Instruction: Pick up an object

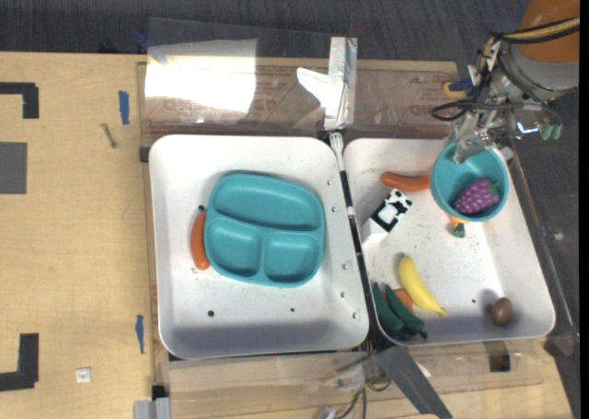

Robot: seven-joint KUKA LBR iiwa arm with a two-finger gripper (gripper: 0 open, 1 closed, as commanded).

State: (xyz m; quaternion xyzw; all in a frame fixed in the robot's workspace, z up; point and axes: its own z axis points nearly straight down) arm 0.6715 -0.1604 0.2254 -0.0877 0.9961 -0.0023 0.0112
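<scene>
My gripper (471,138) hangs over the far right corner of the right bin (525,251), right at the upper left rim of a teal bowl (451,189). The bowl holds a bunch of purple grapes (477,196) and looks tilted toward the camera. An orange sausage (405,180) lies just left of the bowl. In the same bin lie a black-and-white block (393,211), a yellow banana (419,285), a dark green vegetable (398,312) and a brown ball (500,310). The gripper's cables and body hide where it meets the bowl rim.
The left bin (175,297) holds a teal divided plate (267,228) with an orange sausage (198,240) along its left side. A small orange piece (456,227) sits under the bowl's near edge. A clear plastic sheet (239,86) lies behind the bins.
</scene>
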